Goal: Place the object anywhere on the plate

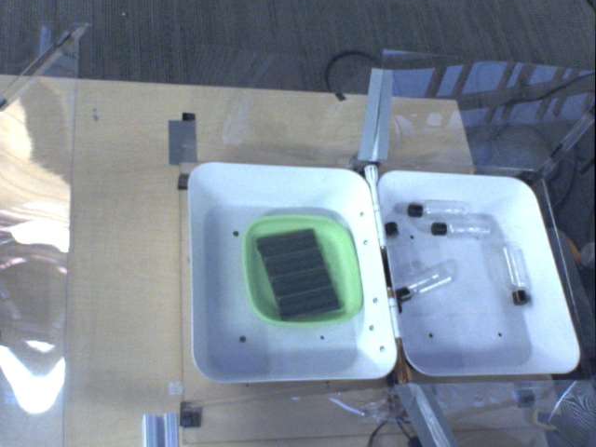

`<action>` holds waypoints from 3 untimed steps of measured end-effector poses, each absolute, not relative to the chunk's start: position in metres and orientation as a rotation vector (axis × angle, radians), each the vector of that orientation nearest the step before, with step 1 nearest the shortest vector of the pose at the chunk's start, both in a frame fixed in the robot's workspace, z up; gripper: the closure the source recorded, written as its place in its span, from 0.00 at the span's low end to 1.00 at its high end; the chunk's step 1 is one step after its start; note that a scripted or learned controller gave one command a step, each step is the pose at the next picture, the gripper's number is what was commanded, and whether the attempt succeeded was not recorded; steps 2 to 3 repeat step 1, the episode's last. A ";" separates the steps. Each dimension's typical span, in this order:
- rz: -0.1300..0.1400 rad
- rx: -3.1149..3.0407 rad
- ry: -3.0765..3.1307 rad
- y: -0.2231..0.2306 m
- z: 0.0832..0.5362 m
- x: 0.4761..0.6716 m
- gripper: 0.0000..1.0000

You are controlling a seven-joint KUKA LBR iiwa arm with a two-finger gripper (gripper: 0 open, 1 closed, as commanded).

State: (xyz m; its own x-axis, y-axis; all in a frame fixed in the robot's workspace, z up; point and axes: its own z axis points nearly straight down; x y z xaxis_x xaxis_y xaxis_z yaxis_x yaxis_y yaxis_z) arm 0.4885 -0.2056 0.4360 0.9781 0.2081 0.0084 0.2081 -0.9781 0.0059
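Picking one of the clear vials cleanly is what this step seems to call for. Four of them, each black-capped, lie loose in the right bin (466, 338): a top pair (438, 209) and (463, 225) almost touching, a slanted vial (426, 281) near the divider, and a lone vial (514, 268) well apart from the rest. How the gripper stands, wide or narrow, cannot be told.

The arm comes in from the right, so the lone vial would be the nearest to the gripper and the easiest to take. It has bare floor on both long sides, so the grip should go across its width at mid-length.

The green plate (253, 261) sits in the left bin (212, 250), beyond the vials on the far side from the gripper. A dark ridged block (298, 273) already covers its middle, so a round vial may roll there. Releasing it low, along a groove or on the bare green margin, looks safest.
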 end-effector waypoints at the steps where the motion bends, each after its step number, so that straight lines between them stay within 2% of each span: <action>1: 0.014 3.119 0.328 -0.206 0.436 0.488 0.00; 3: 0.014 3.119 0.328 -0.206 0.436 0.488 0.00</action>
